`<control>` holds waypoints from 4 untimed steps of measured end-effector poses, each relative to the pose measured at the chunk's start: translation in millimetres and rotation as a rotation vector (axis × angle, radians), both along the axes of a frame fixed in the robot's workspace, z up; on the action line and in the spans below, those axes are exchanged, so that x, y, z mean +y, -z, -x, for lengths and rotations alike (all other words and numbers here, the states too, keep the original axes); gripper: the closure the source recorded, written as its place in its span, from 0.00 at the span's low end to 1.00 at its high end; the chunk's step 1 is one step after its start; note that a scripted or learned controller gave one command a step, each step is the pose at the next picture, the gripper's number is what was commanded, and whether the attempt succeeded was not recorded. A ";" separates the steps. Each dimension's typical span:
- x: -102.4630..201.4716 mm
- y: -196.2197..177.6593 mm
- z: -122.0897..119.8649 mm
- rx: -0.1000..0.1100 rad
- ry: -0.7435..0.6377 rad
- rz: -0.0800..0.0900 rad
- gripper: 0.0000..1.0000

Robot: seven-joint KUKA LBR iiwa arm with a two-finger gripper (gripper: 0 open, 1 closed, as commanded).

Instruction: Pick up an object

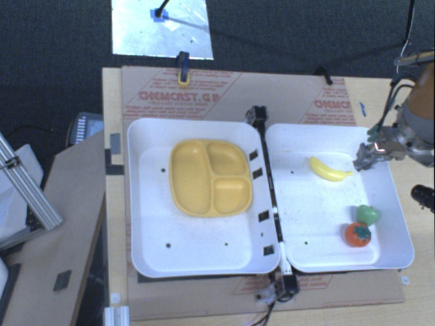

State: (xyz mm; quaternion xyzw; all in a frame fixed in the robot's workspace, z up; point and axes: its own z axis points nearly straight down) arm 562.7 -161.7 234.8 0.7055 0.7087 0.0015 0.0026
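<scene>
A yellow toy banana (pixel 328 170) lies in the upper part of the right bin (pixel 319 250). Near that bin's lower right corner a green toy pepper (pixel 368 214) rests just above a red tomato (pixel 357 234). My gripper (pixel 365 159) hangs over the right bin's far right side, just to the right of the banana's tip. I see nothing between its fingers.
A yellow divided plate (pixel 209 178) sits in the left bin (pixel 153 250). A black divider with clips (pixel 266 182) runs between the two bins. Cardboard (pixel 224 94) lies under the bins, with a yellow clamp (pixel 183 70) at its far edge.
</scene>
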 end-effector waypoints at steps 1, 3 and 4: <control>49.0 -7.8 5.1 0.004 -0.004 -0.003 1.00; 144.1 -13.3 26.7 0.004 -0.006 -0.004 1.00; 186.2 -10.8 39.4 0.005 -0.005 -0.003 1.00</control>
